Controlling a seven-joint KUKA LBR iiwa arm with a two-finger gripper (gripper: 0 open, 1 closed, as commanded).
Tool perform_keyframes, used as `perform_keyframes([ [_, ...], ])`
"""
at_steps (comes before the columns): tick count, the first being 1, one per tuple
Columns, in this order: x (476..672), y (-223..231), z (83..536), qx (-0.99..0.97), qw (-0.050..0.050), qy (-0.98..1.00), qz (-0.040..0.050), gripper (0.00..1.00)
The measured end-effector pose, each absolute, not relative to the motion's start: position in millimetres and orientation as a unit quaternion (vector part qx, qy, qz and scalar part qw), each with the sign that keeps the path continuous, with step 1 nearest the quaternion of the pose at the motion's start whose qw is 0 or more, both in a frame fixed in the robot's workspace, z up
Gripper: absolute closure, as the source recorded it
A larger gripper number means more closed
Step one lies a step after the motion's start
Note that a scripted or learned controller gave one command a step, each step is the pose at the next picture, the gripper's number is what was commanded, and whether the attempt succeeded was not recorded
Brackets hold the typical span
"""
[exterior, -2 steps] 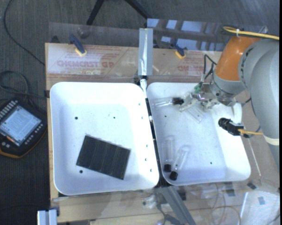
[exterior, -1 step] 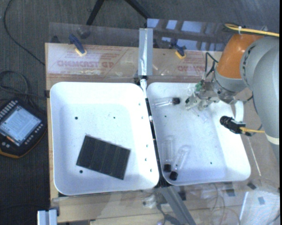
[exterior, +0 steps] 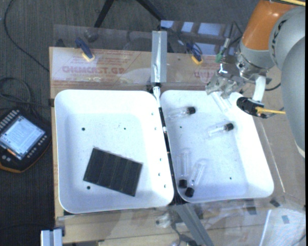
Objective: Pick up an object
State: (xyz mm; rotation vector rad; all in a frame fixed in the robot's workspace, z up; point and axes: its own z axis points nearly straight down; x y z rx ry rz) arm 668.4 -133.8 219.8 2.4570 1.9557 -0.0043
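The gripper hangs over the far edge of the right bin, near its far right corner; whether it is spread or pressed together I cannot tell, and nothing is visibly pinched in it. Four clear vials with black caps lie in that bin: one near the far left corner, one just below the gripper, and two by the near left corner. A dark ribbed panel lies flat in the left bin. The pick looks not yet made; descent, closing and lifting remain, probably toward the nearest vial.
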Motion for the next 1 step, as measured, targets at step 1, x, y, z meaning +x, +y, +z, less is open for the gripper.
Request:
perform_keyframes([
  [1, 668.0, -85.7, 226.5, 0.815, -0.001, 0.579, -0.0018, 1.0],
])
